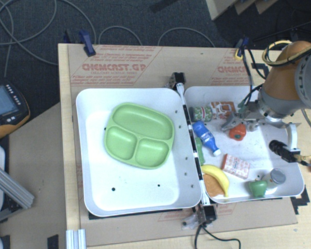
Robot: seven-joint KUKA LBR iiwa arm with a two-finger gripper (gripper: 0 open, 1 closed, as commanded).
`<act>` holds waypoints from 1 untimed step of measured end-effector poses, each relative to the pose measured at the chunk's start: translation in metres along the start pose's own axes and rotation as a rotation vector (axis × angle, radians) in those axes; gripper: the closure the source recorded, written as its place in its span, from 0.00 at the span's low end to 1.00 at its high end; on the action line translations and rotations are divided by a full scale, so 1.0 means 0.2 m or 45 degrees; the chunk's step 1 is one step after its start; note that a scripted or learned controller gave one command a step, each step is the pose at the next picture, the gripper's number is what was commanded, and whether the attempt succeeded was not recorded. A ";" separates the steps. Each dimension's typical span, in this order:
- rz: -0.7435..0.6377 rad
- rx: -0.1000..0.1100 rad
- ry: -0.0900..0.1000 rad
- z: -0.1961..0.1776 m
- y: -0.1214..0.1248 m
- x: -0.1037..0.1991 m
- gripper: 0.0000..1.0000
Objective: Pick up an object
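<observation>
Where arm reaches into right bin (295, 188), pincer (239, 124) spread; touching red-orange toy (238, 132)

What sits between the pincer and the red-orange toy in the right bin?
Nothing visible. The pincer hangs right over the red-orange toy; the blue bottle and snack packet lie apart from it in the right bin.

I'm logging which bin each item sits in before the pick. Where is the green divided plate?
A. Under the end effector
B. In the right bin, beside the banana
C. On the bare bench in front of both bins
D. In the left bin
D: the green divided plate lies flat in the left bin, while the banana sits in the right bin.
</observation>
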State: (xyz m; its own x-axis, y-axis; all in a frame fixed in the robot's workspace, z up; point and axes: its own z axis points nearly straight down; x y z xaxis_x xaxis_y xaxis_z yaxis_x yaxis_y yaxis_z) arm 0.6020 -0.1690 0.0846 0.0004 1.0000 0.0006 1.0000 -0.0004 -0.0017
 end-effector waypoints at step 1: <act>0.000 -0.003 -0.001 -0.05 0.00 0.00 1.00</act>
State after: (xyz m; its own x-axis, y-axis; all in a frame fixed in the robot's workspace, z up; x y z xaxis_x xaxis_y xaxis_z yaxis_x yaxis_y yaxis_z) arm 0.6028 -0.1688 0.0950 0.0002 1.0000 0.0000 1.0000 -0.0002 0.0008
